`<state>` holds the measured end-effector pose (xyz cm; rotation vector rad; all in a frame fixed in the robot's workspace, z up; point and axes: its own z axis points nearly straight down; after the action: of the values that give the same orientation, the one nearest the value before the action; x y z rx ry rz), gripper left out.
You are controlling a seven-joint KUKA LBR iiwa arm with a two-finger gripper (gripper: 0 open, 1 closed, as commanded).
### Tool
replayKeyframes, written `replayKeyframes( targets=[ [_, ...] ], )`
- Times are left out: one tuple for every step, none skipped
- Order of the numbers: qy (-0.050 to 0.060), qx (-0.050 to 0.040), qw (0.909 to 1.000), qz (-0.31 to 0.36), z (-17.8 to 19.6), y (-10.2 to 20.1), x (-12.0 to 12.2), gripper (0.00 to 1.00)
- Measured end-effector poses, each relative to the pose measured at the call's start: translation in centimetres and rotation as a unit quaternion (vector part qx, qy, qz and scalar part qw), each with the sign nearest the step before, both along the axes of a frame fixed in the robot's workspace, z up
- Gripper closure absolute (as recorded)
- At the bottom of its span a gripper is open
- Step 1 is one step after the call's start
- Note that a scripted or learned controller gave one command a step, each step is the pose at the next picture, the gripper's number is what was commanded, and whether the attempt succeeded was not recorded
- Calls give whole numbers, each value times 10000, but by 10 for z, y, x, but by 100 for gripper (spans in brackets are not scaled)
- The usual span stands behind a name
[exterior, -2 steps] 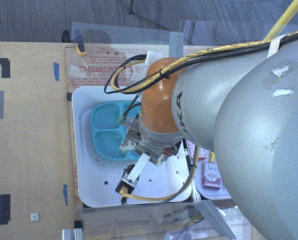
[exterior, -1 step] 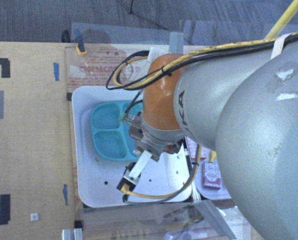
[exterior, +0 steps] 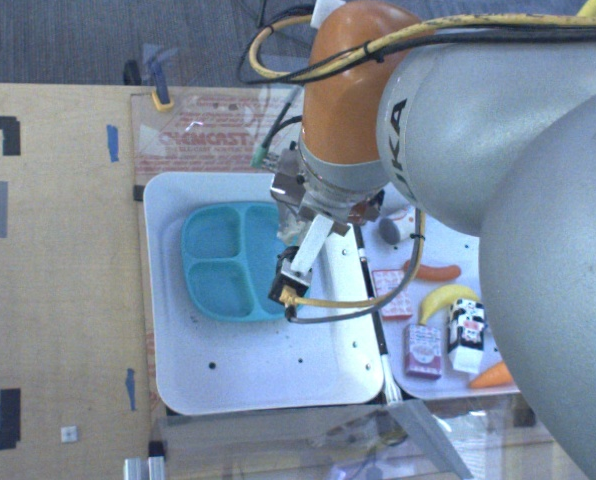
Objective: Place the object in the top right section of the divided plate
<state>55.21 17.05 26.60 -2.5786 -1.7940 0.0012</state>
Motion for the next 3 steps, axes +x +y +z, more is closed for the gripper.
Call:
replayKeyframes(
  targets=[
    [10,0,9957,927,5,21,-10,100],
    [10,-1,9957,924,15,21,-9,100],
    [10,8,9483,3174,-93,53,-47,100]
  ],
)
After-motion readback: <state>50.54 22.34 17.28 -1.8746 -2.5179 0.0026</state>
